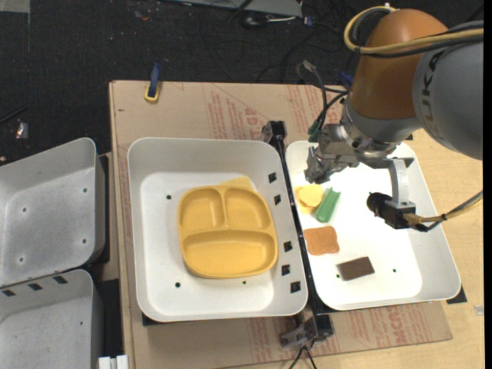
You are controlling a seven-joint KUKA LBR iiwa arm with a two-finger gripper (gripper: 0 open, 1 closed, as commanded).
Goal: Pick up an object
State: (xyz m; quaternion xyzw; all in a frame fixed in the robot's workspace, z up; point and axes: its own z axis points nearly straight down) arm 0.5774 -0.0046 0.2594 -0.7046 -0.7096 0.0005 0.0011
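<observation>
A brown worktop (200, 106) sits on a dark floor (61, 44). Cables (261, 10) lie on the floor behind it.

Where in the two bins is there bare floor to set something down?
Right bin: bare floor between the brown block and the far-right wall. Crowded at its left, around the yellow piece, green piece, orange piece and tool. Left bin: margins around the yellow tray.

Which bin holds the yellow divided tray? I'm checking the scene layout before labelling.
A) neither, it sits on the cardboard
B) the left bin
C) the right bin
B: the yellow divided tray lies flat inside the left bin, while the right bin holds the small pieces: a yellow piece, a green block, an orange piece and a brown piece.
</observation>
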